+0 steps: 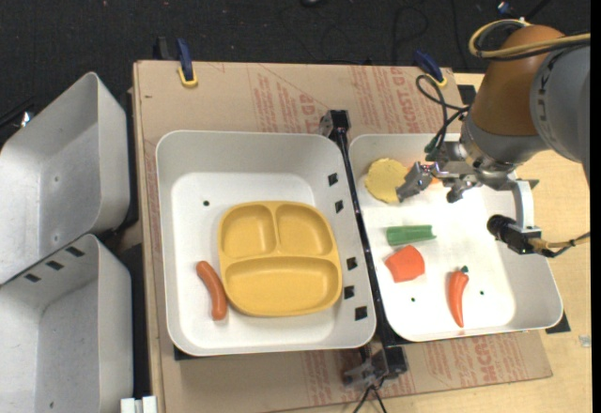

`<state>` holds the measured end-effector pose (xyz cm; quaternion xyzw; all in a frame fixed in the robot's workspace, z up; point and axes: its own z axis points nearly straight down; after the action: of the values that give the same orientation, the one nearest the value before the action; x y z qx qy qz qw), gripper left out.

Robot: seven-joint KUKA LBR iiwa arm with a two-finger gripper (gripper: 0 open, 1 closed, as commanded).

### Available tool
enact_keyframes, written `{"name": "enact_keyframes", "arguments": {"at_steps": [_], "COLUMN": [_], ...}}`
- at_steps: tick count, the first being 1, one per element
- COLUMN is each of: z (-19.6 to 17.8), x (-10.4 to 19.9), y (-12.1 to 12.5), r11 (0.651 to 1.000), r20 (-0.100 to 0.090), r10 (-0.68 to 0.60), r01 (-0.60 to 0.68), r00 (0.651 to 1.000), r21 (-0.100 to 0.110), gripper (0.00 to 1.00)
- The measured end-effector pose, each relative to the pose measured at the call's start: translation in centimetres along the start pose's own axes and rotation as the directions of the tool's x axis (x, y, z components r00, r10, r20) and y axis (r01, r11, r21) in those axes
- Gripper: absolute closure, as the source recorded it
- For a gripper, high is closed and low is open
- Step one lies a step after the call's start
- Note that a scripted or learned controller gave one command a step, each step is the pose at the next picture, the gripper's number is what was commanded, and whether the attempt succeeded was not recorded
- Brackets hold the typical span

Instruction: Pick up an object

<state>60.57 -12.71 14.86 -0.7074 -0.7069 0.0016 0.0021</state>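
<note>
My gripper [435, 188] hangs over the back of the right bin [535, 303], its two dark fingers [411, 184] spread open with nothing between them. A pale yellow round piece [383, 178] lies just left of the left finger, touching or nearly touching it. In front of the gripper lies a green piece [410, 234], with an orange-red wedge [405, 264] below it. A red chili pepper [457, 296] lies near the bin's front. The left bin [178, 214] holds a yellow divided plate [279, 257] and a brown sausage [212, 289] beside it.
The grey arm with its orange band [512, 92] enters from the upper right. A black cable and plug [512, 235] hang over the right bin's right side. Two tilted white tubs [56, 242] stand left of the bench. A dark divider [355, 223] separates the bins.
</note>
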Motion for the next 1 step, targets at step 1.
{"name": "enact_keyframes", "arguments": {"at_steps": [1], "z": [5.40], "x": [0.08], "y": [-0.11], "r11": [1.000], "r20": [0.000], "r10": [0.000], "r01": [0.000], "r00": [1.000], "r21": [0.001], "gripper": [0.00]}}
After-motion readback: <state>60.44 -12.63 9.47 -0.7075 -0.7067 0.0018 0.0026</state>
